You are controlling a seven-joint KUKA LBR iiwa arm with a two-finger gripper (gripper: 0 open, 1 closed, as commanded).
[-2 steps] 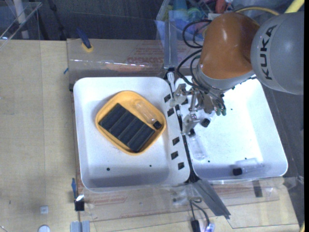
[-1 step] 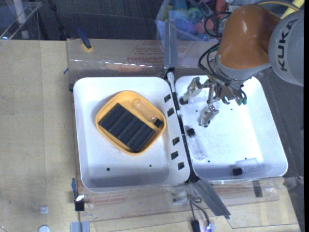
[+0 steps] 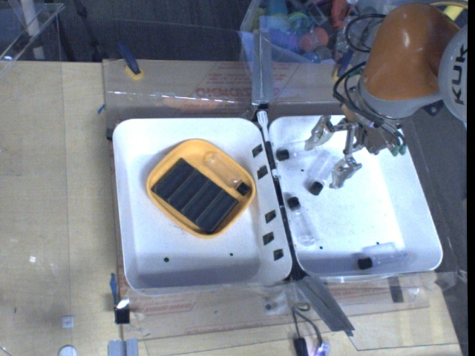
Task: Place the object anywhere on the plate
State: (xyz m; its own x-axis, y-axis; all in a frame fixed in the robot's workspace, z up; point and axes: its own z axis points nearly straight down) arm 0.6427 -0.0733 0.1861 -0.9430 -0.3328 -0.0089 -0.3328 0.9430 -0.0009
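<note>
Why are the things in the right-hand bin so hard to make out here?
In the camera view, the clear objects nearly vanish against the bright white right bin, the picture is soft and grainy, and the yellow plate stands out far better in the left bin.

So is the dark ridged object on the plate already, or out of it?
On it. The dark ridged object lies flat inside the yellow plate in the left bin.

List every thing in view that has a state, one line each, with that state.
hand: over the right bin, fingers spread, nothing between them.
yellow plate: flat in the left bin, carrying a black ridged slab.
black ridged slab: lying on the plate.
clear objects with black caps: lying scattered on the right bin floor.
left bin: holds the plate.
</note>
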